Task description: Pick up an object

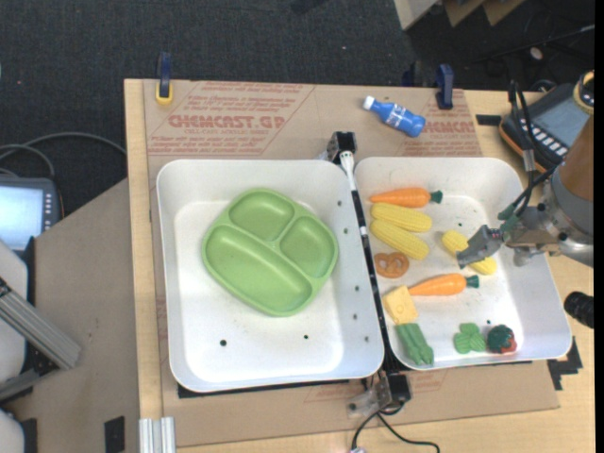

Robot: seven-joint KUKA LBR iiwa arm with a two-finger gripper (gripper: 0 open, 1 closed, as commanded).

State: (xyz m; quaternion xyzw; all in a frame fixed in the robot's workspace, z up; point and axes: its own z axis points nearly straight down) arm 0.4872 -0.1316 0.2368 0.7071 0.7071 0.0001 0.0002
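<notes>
Roughly at the middle of the right bin [538,333], the gripper [477,249] reaches in from the right, its dark fingers low over a small yellow piece [456,242], probably a lemon or banana bit. Whether those fingers are spread or closed cannot be told, since they blur into the toy beneath them.

Taking the right bin as the landmark: along its far side lies a carrot [402,197], and just nearer than that two corn cobs [400,230] lie side by side. A second carrot [442,286] lies near the bin's middle, just on the near side of the gripper. A round brown pretzel-like piece [391,264] sits toward the bin's left wall, with a yellow cheese wedge [400,306] nearer the viewer and a green vegetable [415,344] at the near-left corner. A green broccoli piece [468,339] and a red-and-green item [502,339] sit by the near wall.

Left of that bin, touching it, the left bin [179,281] holds a green divided plate [270,251]. Beyond the right bin's far wall, a blue bottle [396,117] lies on the cardboard-covered bench [236,116].
</notes>
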